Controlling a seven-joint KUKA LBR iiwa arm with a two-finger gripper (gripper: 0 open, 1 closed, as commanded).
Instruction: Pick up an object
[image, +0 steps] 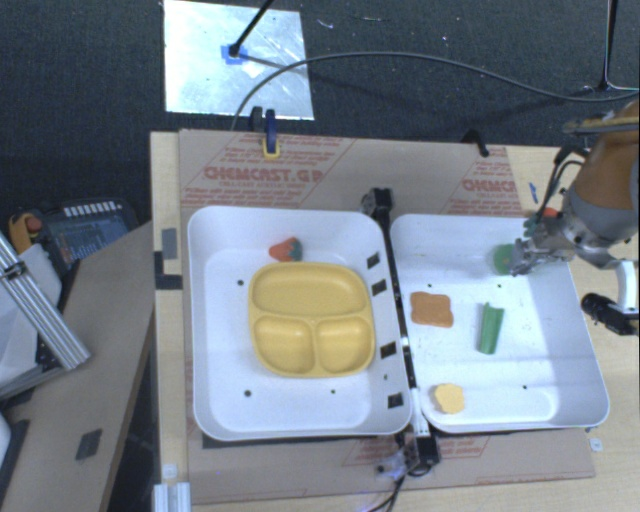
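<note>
In the right bin (575, 395) lie a brown toast-like slice (432, 309), a green stick (489, 328), a yellow round piece (449, 399) near the front, and a round green object (501, 258) at the back. My gripper (524, 258) sits low at the right bin's back right, right beside the round green object. The wrist hides how that object sits against the gripper. A small red-and-green item (286, 249) lies in the left bin behind the yellow divided plate (310, 318).
The left bin (215, 330) holds the yellow plate in its middle. A black divider with clips (392, 300) runs between the bins. The arm (605, 180) comes in from the right above the right bin's far corner.
</note>
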